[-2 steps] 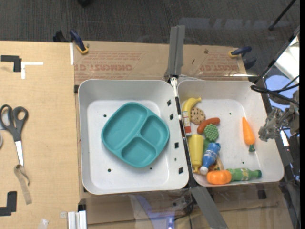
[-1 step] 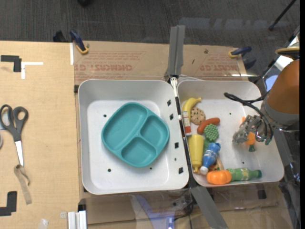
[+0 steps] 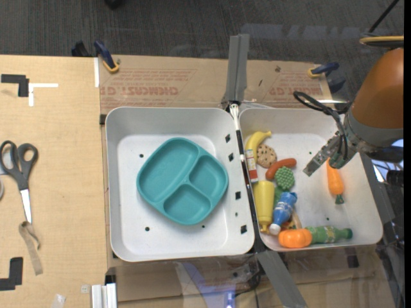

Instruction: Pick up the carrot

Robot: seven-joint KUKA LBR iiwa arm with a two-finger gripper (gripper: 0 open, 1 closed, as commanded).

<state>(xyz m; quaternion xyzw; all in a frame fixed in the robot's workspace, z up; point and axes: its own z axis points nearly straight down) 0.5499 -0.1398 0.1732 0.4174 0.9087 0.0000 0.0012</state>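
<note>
The carrot (image 3: 335, 182) is orange with a small green end pointing toward the camera. It lies on the right side of the right bin (image 3: 359, 226). My gripper (image 3: 323, 165) hangs just above the carrot's far end, and its fingers look spread and open. The grey left finger (image 3: 313, 163) slants out to the left, apart from the carrot. The carrot's far end sits against the dark right finger (image 3: 338, 155). I see no grip on the carrot.
Left of the carrot lie a banana (image 3: 257, 140), a cookie (image 3: 265, 154), a red sausage (image 3: 280, 167), broccoli (image 3: 285, 179), a yellow bottle (image 3: 264, 201) and a blue bottle (image 3: 282, 212). An orange (image 3: 294, 238) and a green bottle (image 3: 329, 234) line the near wall. A teal plate (image 3: 183, 180) sits in the left bin.
</note>
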